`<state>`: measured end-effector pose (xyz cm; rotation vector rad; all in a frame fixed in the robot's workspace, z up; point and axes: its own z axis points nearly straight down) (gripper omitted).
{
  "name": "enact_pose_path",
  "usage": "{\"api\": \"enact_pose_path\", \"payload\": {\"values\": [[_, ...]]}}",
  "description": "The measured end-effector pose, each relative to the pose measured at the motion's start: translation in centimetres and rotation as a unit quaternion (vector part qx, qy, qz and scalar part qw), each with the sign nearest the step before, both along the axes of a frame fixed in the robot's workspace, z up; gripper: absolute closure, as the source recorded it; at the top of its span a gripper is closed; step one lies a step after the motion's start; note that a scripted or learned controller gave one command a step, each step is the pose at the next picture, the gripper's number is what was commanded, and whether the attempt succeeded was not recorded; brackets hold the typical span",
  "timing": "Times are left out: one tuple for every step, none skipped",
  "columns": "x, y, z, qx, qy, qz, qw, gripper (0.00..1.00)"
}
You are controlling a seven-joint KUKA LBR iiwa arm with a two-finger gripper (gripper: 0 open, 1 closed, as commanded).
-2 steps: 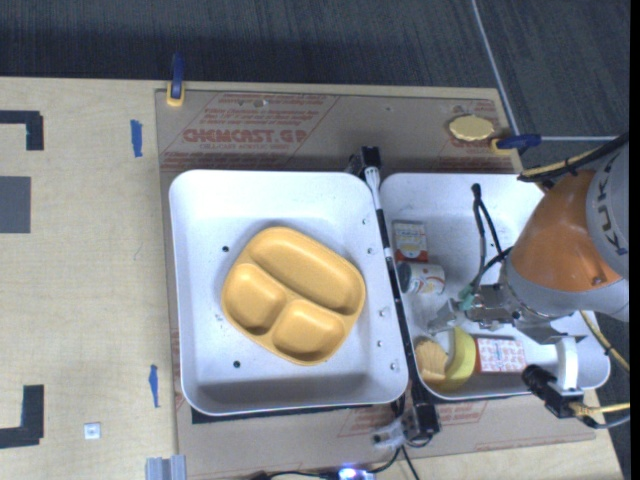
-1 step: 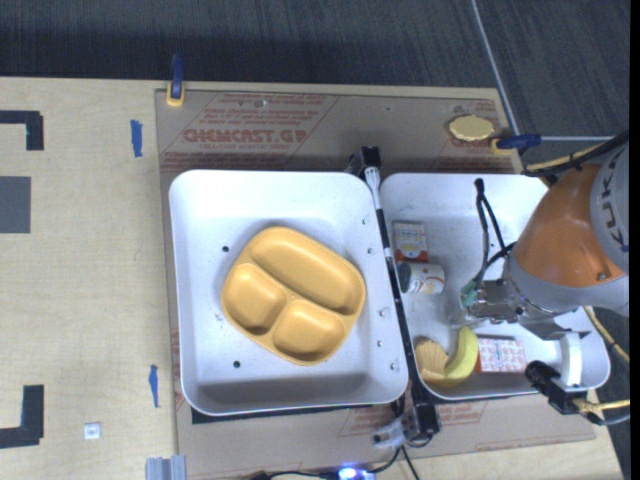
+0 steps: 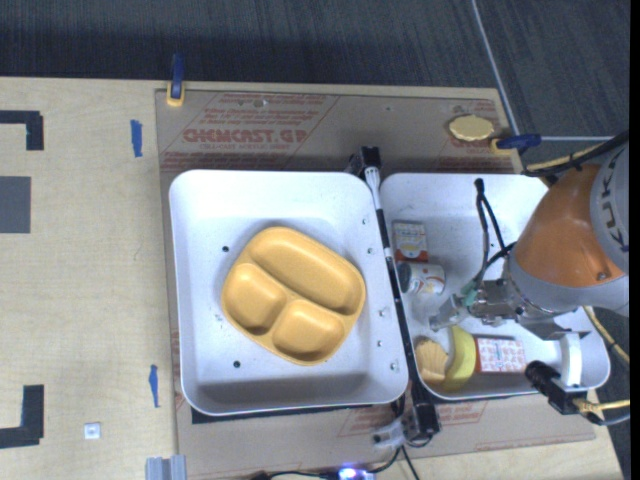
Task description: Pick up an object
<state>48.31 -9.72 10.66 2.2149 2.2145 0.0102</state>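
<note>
The right bin (image 3: 520, 193) holds several small objects. A yellow banana (image 3: 461, 356) lies near its front edge, beside a tan bread-like piece (image 3: 430, 360) and a red-and-white packet (image 3: 497, 354). A small white carton (image 3: 409, 239) and a white rounded item with orange marks (image 3: 427, 280) lie by the left wall. My gripper (image 3: 462, 306) hangs low over the middle of this bin, just behind the banana and right of the white rounded item. The orange-banded wrist (image 3: 567, 236) hides the bin's right part.
The left bin (image 3: 195, 268) holds a large yellow divided tray (image 3: 291, 294). A black cable (image 3: 487, 223) runs along the arm over the right bin. A tan disc (image 3: 471, 127) lies on the cardboard behind the bins.
</note>
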Motion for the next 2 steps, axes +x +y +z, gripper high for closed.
{"api": "enact_pose_path", "payload": {"values": [[-0.3,0.5,-2.1,0.0013,0.005,0.0,1.0,0.0],[-0.1,0.5,-1.0,0.0003,0.002,0.0,1.0,1.0]]}}
